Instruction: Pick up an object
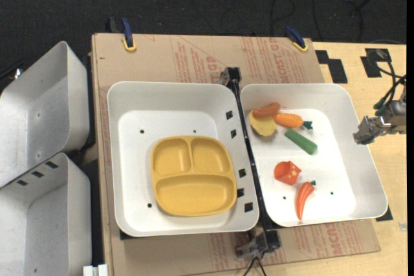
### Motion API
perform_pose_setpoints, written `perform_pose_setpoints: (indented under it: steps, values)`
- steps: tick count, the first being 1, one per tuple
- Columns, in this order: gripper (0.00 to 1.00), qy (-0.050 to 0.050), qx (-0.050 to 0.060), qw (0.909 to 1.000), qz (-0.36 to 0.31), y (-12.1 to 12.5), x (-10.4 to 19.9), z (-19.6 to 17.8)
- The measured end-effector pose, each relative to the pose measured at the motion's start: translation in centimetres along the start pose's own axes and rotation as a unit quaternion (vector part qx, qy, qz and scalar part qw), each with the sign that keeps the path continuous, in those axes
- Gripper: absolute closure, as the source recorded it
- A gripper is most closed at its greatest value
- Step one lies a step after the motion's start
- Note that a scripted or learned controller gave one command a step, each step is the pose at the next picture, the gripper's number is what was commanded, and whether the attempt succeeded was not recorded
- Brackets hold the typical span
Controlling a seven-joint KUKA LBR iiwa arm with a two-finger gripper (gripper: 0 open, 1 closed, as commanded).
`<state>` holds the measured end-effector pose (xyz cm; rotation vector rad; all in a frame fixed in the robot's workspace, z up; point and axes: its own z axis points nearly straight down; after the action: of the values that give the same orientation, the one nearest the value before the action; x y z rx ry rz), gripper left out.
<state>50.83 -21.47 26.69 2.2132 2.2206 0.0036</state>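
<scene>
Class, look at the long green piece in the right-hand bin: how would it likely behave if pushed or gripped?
The green piece looks rod-like and rounded, so it may roll sideways when nudged. Its smooth, plastic-looking surface could slip in a grip. It lies apart from the carrot, leaving room.

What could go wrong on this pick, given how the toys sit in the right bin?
1. The carrot, sausage and potato piece crowd together at the right bin's back, so a grasp there may catch two or knock one away.
2. The end effector sits over that bin's right rim and could clip the wall coming in.
3. The chili is thin and may slip.
</scene>
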Motion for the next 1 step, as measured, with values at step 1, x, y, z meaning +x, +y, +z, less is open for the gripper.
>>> perform_pose_setpoints:
  steps: [1]
  values:
    - [1.0, 0.002, 0.003, 1.0, -0.002, 0.65, 5.89, 1.3]
